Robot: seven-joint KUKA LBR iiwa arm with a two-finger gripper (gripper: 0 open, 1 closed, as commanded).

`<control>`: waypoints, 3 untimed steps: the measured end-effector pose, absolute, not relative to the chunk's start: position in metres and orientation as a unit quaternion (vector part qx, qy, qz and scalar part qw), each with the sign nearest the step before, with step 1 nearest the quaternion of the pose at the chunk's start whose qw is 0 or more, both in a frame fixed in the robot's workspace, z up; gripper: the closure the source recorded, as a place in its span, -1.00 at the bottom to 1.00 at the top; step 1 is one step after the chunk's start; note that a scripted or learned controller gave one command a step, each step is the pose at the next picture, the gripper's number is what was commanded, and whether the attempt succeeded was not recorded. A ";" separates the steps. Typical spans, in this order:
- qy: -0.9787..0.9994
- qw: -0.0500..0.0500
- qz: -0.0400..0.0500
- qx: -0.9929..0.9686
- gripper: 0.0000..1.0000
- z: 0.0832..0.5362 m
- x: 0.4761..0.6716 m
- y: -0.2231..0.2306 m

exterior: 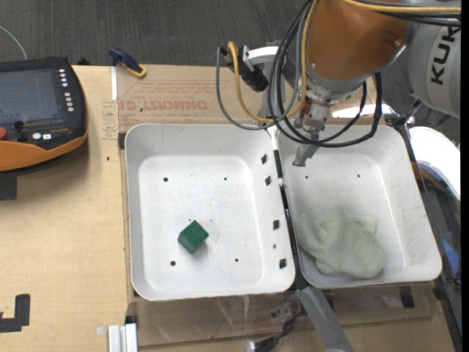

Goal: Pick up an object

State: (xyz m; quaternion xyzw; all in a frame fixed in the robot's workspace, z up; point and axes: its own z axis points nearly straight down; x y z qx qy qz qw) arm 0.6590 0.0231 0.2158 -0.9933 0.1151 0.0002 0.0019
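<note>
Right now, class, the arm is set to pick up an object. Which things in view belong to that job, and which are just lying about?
Part of the job:
- gripper, over the right bin
- green block in the left bin
- pale cloth in the right bin

Just lying about:
- control tablet on the bench
- clamp
- cardboard sheet behind the bins

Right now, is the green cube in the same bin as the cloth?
No, the green cube lies in the view's left bin, the pale green cloth in the right bin.
</note>
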 end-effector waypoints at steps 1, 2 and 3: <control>0.100 0.002 0.000 -0.995 -1.00 0.281 0.659 0.058; 0.103 0.002 0.002 -0.995 -1.00 0.190 0.658 0.084; 0.115 0.002 0.002 -0.993 -1.00 0.095 0.658 0.108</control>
